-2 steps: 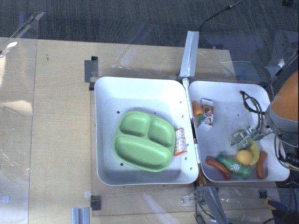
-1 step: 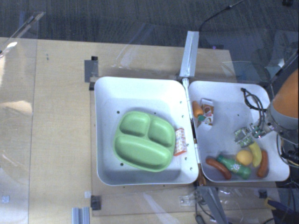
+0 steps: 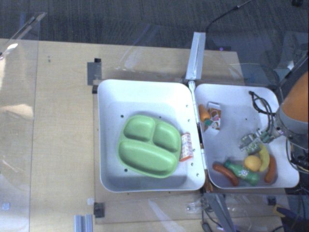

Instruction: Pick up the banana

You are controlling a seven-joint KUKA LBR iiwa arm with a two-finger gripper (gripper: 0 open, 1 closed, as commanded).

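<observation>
Banana (image 3: pixel 264 156) lay in right bin (image 3: pixel 231 93), touching lemon (image 3: pixel 252 163) and a sausage (image 3: pixel 271 169). Gripper (image 3: pixel 252 140) hovered just beside it; grip state not discernible. Risk: crowding neighbours could deflect the grasp, or the lemon gets taken instead.

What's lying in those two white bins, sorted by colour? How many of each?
Green: 2, the divided plate in the left bin and a bottle in the right bin.
Yellow: 2, the banana and a round fruit.
Red or orange: 4, a packet, a carrot-like piece and two sausages.
White: 1, a small carton.
Total: 9
</observation>
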